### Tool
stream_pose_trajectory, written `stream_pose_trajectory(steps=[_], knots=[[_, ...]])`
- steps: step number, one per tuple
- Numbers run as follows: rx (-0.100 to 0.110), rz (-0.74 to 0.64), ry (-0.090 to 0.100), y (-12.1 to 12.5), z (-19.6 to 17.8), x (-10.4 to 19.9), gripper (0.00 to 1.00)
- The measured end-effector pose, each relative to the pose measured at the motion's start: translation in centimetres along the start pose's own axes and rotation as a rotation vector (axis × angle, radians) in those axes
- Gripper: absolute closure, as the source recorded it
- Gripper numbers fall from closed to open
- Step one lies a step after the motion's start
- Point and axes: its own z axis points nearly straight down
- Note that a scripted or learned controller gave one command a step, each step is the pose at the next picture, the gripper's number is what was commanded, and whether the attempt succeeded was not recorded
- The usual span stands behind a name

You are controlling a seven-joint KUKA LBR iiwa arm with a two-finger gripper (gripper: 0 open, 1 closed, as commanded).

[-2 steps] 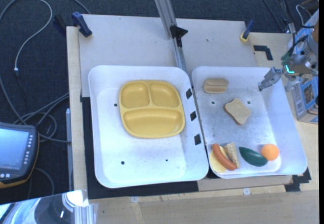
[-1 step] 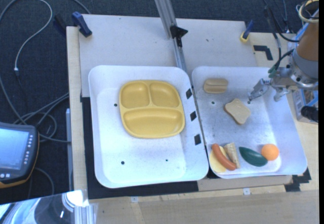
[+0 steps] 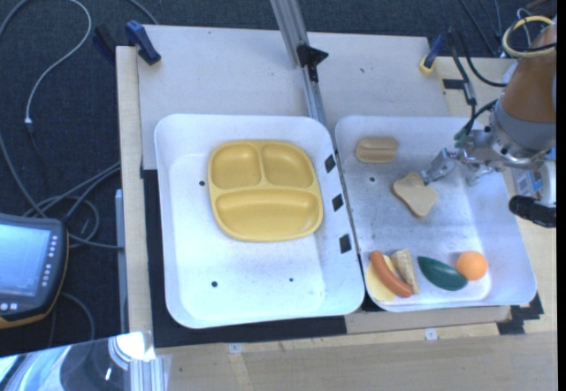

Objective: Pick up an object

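My gripper point(image 3: 439, 170) hangs over the right bin point(image 3: 508, 243), holding nothing; whether it is wide or narrow I cannot tell. Just left and nearer lies the toast slice point(image 3: 416, 195), probably light, stiff plastic; I'd pinch across its flat edges

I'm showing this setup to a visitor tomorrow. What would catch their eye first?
Probably the yellow divided plate, alone in the middle of the left bin. Next, the toy food in the right bin: a bread slice near the gripper, a bun behind it, and a hot dog, green vegetable and orange along the front edge.
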Motion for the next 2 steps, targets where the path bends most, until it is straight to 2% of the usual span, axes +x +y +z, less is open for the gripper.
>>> stream_pose_trajectory(steps=[1, 2], knots=[[-0.004, 0.001, -0.001, 0.0, 2.9, 0.0, 0.0], [-0.009, 0.0, -0.002, 0.2, 1.6, 0.0, 1.0]])
